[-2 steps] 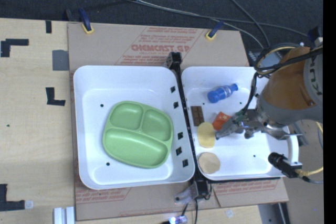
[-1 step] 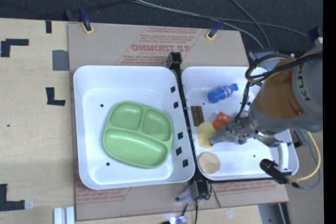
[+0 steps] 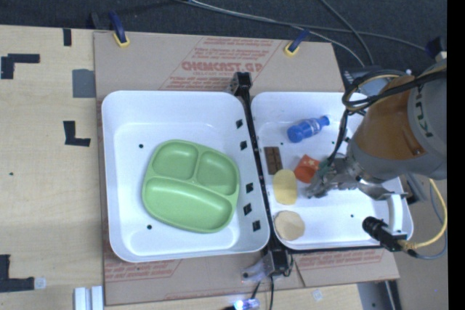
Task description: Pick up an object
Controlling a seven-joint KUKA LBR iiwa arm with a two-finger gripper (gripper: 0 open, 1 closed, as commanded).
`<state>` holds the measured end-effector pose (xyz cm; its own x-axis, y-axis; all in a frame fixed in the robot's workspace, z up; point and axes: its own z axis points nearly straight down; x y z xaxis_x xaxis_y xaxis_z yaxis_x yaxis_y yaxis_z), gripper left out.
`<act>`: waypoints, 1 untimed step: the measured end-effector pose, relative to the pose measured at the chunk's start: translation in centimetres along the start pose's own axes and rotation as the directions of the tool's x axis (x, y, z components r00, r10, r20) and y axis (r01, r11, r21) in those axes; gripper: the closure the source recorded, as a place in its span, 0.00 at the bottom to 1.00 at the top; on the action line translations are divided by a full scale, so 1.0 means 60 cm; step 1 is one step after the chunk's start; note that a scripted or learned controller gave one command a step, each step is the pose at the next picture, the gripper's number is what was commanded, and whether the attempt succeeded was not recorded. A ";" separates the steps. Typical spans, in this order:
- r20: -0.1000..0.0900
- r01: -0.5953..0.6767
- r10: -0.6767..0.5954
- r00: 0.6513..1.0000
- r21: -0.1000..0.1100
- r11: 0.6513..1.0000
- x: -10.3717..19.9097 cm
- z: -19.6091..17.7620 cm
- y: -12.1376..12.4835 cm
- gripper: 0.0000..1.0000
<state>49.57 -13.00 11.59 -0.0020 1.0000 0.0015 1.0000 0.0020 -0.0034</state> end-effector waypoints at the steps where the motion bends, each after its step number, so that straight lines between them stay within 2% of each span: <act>1: 0.003 -0.001 0.001 1.000 -0.008 1.000 -0.012 -0.100 0.001 1.00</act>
<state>49.65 -13.72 17.62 -0.0006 1.0000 -0.0018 1.0000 0.0006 0.0044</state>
